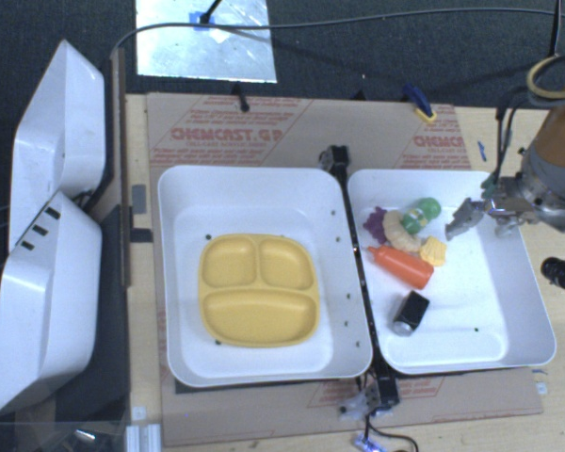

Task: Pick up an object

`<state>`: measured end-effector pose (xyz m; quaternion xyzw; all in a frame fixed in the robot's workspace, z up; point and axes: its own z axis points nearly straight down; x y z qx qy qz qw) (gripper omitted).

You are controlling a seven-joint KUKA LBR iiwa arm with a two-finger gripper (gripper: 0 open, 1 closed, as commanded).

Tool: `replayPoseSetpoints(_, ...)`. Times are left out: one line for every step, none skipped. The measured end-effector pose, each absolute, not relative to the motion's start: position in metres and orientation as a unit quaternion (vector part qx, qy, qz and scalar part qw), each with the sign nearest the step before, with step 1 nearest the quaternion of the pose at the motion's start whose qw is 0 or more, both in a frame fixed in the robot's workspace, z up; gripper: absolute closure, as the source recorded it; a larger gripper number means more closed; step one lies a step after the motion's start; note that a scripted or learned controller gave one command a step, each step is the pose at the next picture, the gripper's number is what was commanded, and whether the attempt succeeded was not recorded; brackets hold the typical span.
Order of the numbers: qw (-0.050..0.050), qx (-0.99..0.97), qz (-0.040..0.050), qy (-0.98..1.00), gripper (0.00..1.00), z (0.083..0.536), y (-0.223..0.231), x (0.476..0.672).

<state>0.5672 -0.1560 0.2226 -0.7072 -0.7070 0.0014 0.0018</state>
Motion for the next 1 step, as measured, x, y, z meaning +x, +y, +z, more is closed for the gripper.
replayPoseSetpoints(0.000, -0.707, -0.0002, -0.707, 0.00, 0.2252, -0.1559, 0.5683)
